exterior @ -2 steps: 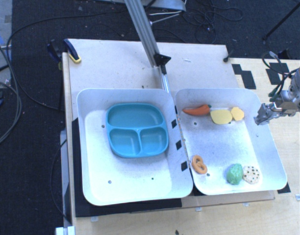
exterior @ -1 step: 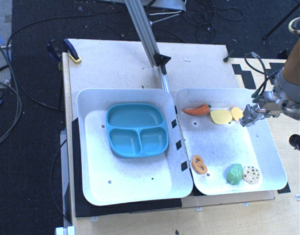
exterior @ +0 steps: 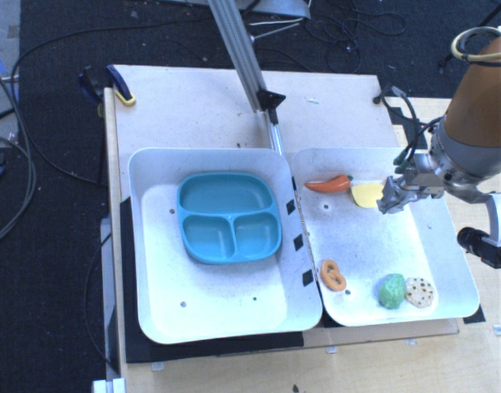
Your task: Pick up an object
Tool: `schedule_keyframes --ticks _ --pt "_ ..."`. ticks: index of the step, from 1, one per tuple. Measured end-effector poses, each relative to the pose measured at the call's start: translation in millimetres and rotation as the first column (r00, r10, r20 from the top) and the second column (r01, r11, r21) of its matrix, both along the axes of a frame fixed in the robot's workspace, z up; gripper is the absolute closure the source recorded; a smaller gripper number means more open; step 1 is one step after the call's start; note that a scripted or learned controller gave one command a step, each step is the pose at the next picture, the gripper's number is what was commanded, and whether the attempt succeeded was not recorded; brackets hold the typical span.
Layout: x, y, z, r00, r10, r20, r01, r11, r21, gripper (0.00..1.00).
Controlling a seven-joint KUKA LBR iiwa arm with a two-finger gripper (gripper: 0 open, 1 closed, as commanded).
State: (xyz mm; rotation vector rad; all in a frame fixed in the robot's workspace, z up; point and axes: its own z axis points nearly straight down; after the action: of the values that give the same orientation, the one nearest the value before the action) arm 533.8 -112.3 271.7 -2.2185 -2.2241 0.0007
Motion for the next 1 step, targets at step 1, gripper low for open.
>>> schedule_keyframes --ticks 1 --pt "2.4 47.6 -4.5 1.0 0.0 0.0 0.0 1.0 0.0 1.0"
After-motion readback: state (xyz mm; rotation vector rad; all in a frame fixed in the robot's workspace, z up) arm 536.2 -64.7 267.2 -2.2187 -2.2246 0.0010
